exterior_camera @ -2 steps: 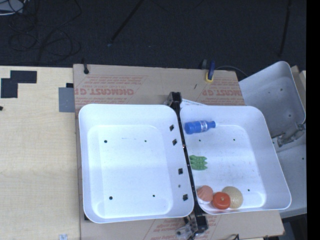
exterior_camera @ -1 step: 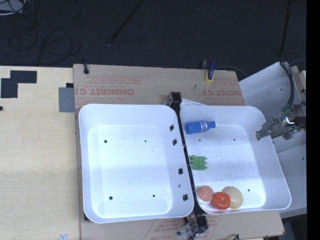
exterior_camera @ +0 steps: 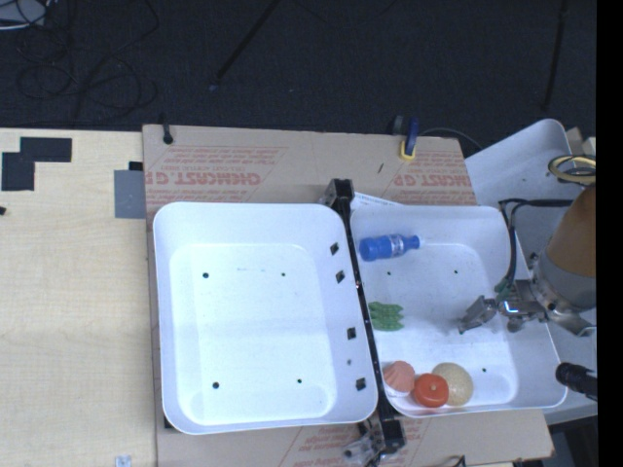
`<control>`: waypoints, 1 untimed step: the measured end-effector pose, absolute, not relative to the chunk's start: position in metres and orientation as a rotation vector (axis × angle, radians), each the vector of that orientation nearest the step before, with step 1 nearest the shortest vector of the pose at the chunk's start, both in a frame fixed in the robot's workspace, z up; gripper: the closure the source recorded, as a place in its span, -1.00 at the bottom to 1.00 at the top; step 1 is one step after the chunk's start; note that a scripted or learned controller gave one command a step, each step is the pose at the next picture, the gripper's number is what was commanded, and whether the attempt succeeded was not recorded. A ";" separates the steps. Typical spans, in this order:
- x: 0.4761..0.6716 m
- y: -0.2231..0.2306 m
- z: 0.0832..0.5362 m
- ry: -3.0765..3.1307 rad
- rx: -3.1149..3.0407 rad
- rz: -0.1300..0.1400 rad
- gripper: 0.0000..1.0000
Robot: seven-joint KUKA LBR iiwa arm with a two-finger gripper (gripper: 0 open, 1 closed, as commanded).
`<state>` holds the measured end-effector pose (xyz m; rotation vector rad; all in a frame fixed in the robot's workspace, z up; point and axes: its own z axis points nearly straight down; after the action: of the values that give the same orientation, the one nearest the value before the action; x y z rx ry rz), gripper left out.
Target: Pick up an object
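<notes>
The right bin [exterior_camera: 487, 232] holds a blue bottle [exterior_camera: 387, 247] lying on its side near the back left. A small green object [exterior_camera: 385, 315] rests by the left wall. At the front sit a pink piece [exterior_camera: 398, 376], a red round one [exterior_camera: 430, 390] and a beige round one [exterior_camera: 454, 381], close together. My gripper [exterior_camera: 492, 314] reaches in from the right, over the right half of this bin. It is apart from all the objects and nothing shows between its fingers.
The left bin [exterior_camera: 161, 261] stands beside the right one on a cardboard sheet [exterior_camera: 253, 168]. A black divider [exterior_camera: 352, 290] runs between the bins. The arm's orange band [exterior_camera: 581, 236] is at the right edge. A wooden bench top [exterior_camera: 68, 309] lies to the left.
</notes>
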<state>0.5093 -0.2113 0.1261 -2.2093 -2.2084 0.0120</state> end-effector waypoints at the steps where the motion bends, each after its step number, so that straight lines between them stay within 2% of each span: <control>1: 0.524 -0.214 0.206 -2.226 -2.224 -0.003 -1.00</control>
<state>0.5239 -0.2142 0.2057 -2.2236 -2.2262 -0.0034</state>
